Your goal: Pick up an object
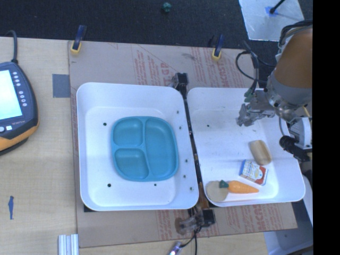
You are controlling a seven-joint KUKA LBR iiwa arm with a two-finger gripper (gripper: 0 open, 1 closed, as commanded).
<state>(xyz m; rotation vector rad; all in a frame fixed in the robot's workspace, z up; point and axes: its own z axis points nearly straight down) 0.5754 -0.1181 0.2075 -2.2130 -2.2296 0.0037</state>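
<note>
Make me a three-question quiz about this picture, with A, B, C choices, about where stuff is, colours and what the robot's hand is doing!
1. Where is the blue plate?
A. in the left bin
B. in the right bin
C. on the wooden bench

2. What colour is the toy carrot?
A. purple
B. orange
C. white

3. What is the gripper doing?
A. carrying the carrot
B. resting on the blue plate
C. over the right bin, with none of the toys between its fingers

Answers:
1 A, the plate lies in the middle of the left bin.
2 B, its body is orange with a green end.
3 C, it is over bare white floor, apart from the toys.
</note>
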